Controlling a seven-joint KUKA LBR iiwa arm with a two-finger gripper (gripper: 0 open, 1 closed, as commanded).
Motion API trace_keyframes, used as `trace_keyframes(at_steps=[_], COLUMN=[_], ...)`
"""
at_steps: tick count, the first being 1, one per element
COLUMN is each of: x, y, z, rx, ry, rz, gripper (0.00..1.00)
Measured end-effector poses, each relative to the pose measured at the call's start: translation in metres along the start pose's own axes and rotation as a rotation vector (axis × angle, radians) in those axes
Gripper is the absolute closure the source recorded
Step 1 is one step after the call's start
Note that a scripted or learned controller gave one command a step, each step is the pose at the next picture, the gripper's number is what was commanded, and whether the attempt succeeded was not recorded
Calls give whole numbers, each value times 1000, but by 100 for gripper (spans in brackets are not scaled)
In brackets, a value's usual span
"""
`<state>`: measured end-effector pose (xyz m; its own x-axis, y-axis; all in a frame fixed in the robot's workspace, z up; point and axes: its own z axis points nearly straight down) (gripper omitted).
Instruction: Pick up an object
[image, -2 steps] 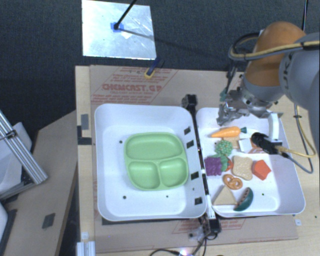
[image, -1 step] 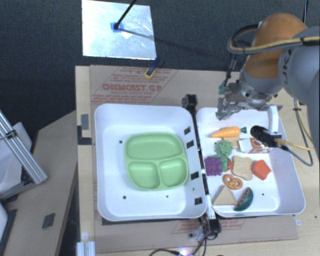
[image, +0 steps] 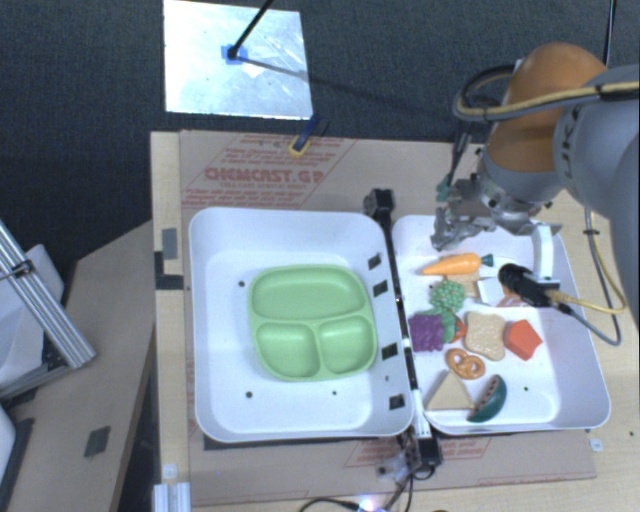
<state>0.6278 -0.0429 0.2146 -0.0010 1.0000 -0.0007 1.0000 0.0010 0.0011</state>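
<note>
The carrot (image: 452, 265) lay in the right bin (image: 580, 395), the gripper (image: 452, 232) just above it; whether its jaws were spread I could not tell. Below the carrot crowded broccoli (image: 448, 296), grapes (image: 428, 330), toast (image: 486, 335), and a pretzel (image: 463, 363). Left of it, a green tray (image: 308, 322) filled the left bin (image: 215, 250).

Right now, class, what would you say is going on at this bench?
A grey robot arm reaches in from the right, its gripper hanging over the far end of the right bin, just above a toy carrot. Nothing shows between its fingers. Toy foods crowd that bin: broccoli, grapes, bread, a pretzel. The left bin holds a green divided plate.
</note>
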Motion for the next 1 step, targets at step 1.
trace_keyframes(at_steps=[1], x=[8], y=[-8], z=[-14], rx=[-1], ry=[1], rz=[-4], gripper=[100])
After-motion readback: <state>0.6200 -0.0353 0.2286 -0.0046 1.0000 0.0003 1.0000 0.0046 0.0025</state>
